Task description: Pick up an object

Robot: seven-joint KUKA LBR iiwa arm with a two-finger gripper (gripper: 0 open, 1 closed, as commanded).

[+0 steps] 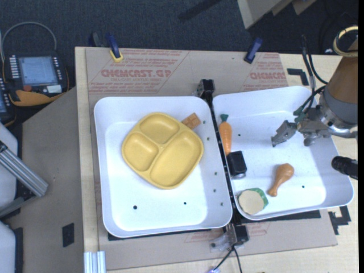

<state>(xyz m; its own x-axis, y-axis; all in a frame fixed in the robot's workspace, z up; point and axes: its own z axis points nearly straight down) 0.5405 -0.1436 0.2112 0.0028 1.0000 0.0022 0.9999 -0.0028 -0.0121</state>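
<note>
Gripper (296, 134) over the right bin (335, 195), far-right part, fingers spread, nothing between them. Chicken drumstick (280, 178) lies on the bin floor near and slightly left of it, apart. Carrot (226, 136) at the bin's left wall, well apart

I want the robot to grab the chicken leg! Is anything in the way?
Nothing visible blocks it. The end effector hovers over bare bin floor, up and right of the chicken leg. The carrot and black block lie off left.
</note>
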